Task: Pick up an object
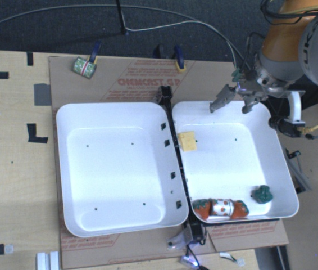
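Two white bins sat side by side. The right bin (277, 151) held a yellow block (187, 141) near its left wall, plus a red-and-white can (222, 208) and a green lump (262, 194) along its near edge. The gripper (233, 104) hovered over the far rim — fingers spread apart, holding nothing.

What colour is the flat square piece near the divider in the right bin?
Pale yellow. The square piece shows in the camera view, lying on the right bin's white floor.

I'm looking down on a robotics lab bench: cardboard sheet (148, 80) clamped under two white bins (114, 167), black tape marks (35, 134) (calibration-looking), loose cable (148, 24) overhead.
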